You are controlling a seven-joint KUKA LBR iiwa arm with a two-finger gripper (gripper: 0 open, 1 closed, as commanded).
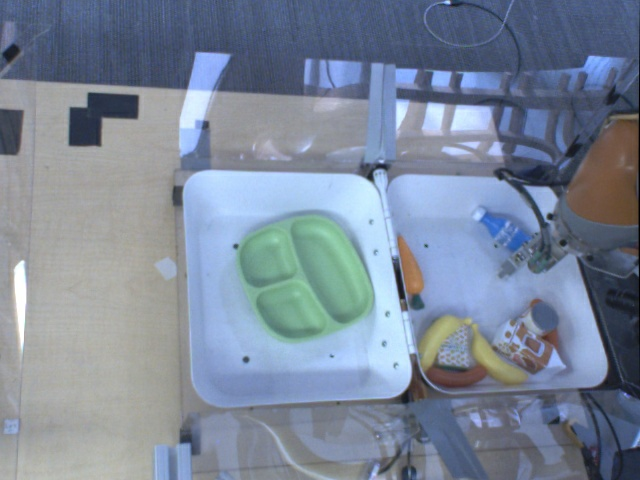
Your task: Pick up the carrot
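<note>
Reaching in from the right edge, the grey arm with its orange band [606, 173] hangs over the far right part of the right bin [455, 268], its wrist angled down and toward the left. The pincer [530, 258] sits at the end of it, low over the bin floor, just beside a blue bottle [500, 230] that lies to its upper left. Whether the pincer is clenched or released cannot be told at this slant; nothing can be seen between its tips.

The carrot [409, 268] lies well apart from the pincer, against the left wall of the right bin, next to the divider between the two bins. It lies lengthwise along that wall, orange body toward the far side and green top toward the near side.

In the near part of the same bin sit two bananas [497, 360] curving around a small wedge-shaped item, with a red sausage-like piece [456, 375] just below them. To their right is a small printed carton [528, 343].

The left bin [215, 298] holds a green divided plate [305, 276] with three compartments, lying flat near its middle. Both bins rest on the light wooden bench [90, 298].
</note>
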